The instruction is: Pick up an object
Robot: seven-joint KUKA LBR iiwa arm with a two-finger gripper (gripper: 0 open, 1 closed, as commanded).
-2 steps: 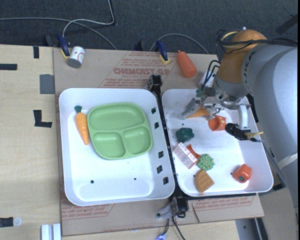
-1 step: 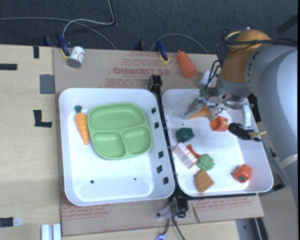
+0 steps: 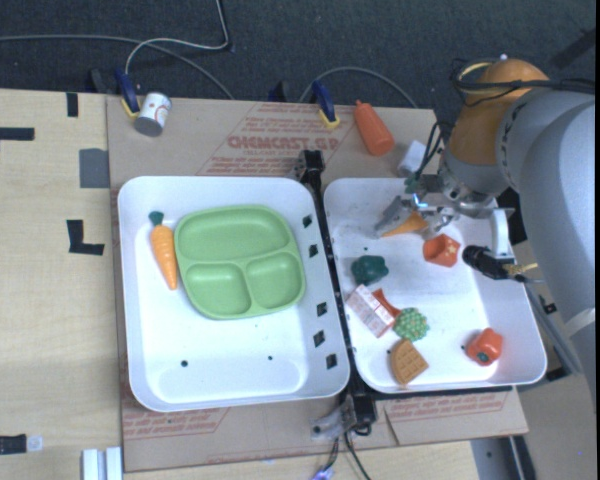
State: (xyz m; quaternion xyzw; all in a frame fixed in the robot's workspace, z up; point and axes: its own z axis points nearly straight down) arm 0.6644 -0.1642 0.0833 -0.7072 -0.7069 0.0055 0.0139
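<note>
My gripper (image 3: 405, 218) sits low in the right bin (image 3: 500, 368), just beside the orange piece (image 3: 441, 251). Fingers spread wide, holding nothing; the pick is not yet done.

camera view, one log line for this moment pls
arm: over right bin | gripper: low at far side, by orange piece | carrot, green plate: left bin

Red printed lettering is showing on the brown cardboard sheet (image 3: 265, 146) lying under the two white bins; above the bins it is reading roughly "CHEMCAST", seen at a slant. Further red print along the sheet's lower edge is staying too small to read.
</note>
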